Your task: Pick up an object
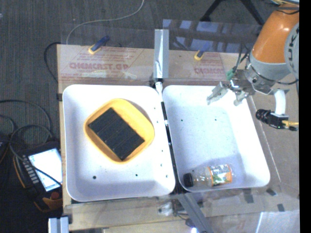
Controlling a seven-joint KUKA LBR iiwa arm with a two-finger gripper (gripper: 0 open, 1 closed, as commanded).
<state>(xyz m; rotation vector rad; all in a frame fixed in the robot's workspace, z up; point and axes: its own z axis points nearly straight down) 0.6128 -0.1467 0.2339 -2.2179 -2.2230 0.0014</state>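
A small clear bottle [212, 175] with an orange label and dark cap lies on its side at the near edge of the right bin [204, 135]. A yellow dish with a black ribbed square on it [118, 130] sits in the middle of the left bin [80, 178]. My gripper [226, 95] hovers over the far right corner of the right bin, open, its two fingers spread with nothing between them. It is well away from the bottle.
A metal divider post [161, 57] stands at the back between the bins. Two clamps [98, 44] hold the cardboard backing behind the bins. A tablet [43, 166] and cables lie on the floor to the left.
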